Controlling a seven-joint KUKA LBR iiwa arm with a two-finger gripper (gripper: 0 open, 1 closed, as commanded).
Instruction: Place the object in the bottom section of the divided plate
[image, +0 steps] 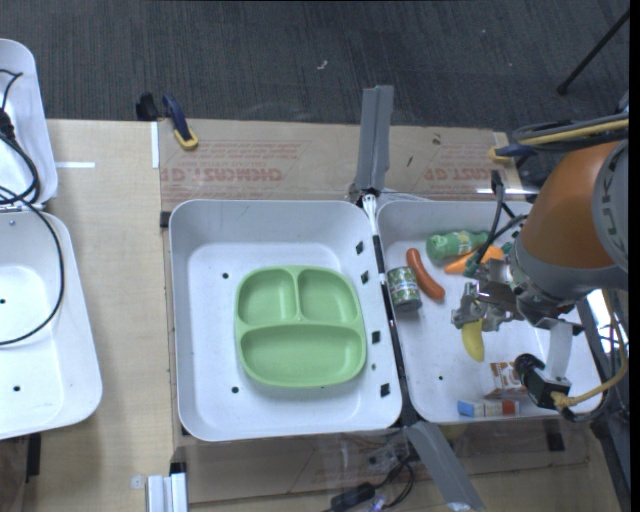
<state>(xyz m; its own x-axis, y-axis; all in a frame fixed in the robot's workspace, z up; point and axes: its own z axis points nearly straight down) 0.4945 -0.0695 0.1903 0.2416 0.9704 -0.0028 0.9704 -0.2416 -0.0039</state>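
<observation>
A light green divided plate (300, 327) lies in the left bin (200, 300), its two small sections at the top and its one wide section at the bottom. My gripper (477, 312) hangs over the right bin (430, 385), just above a yellow banana (473, 344) that pokes out below it. I cannot make out whether the banana is between the fingers. Left of the gripper lie a red sausage (425, 275) and a small green can (404, 287).
A green bottle (452, 244) and an orange carrot (466, 263) lie at the top of the right bin. A small box (505, 377) and a flat packet (487, 407) sit at its lower right. The arm's orange band (570, 215) covers the bin's right side.
</observation>
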